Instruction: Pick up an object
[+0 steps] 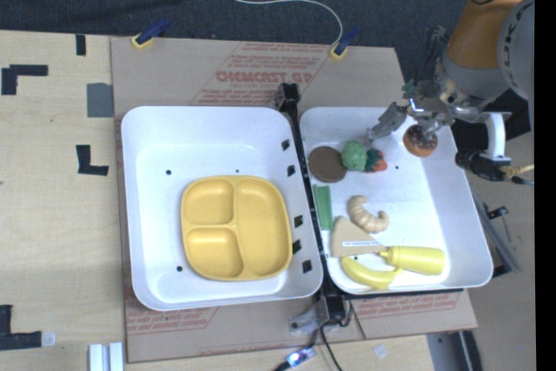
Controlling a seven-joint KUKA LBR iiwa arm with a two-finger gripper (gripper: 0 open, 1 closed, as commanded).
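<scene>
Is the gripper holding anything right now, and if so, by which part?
Cannot be told. The gripper is above the right bin, near the green toy, with nothing visibly between its fingers.

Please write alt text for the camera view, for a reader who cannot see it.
A grey arm's gripper hovers over the right bin, near a green toy, croissant and banana. The left bin holds a yellow divided plate.
</scene>
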